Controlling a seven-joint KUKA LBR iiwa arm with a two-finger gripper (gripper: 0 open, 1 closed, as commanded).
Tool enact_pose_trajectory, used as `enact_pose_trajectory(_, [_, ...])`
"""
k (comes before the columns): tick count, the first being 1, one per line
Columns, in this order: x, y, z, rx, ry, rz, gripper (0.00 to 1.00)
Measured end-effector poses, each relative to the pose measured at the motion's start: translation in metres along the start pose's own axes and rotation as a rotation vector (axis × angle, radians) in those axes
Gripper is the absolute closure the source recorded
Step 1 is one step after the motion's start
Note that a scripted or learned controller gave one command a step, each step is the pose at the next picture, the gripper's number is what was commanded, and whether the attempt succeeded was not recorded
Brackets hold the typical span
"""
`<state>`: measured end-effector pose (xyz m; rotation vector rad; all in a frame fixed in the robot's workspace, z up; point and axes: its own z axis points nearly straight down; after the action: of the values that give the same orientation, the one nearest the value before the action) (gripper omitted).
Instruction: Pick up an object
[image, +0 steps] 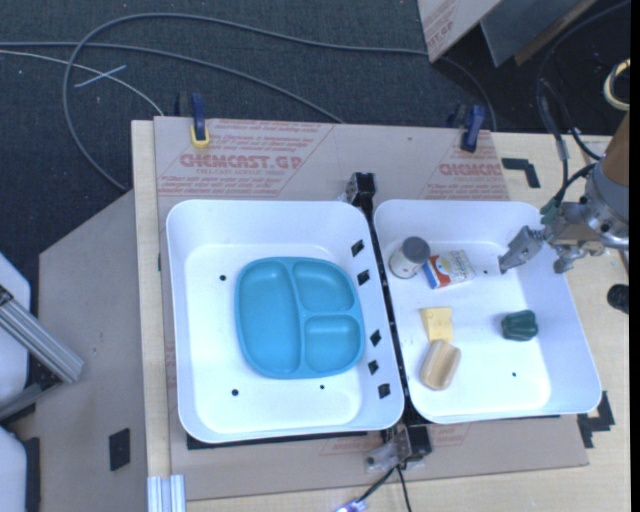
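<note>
The hand (540, 250), fingers spread and holding nothing, hovers above the right white bin (560, 385); centre it over the small dark-green rounded object (519, 325), then descend straight.

"CHEMCAST GP" in red print repeats on the brown protective sheet (250, 150) along the far side of the worktop, behind both bins. Cardboard box (450, 25) at far right has print, too small to read.
</note>
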<state>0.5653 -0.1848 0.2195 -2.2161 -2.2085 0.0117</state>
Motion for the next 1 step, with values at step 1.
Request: enact_pose_trajectory(1, [0.0005, 0.0028, -0.0078, -0.014, -0.003, -0.004, 0.00])
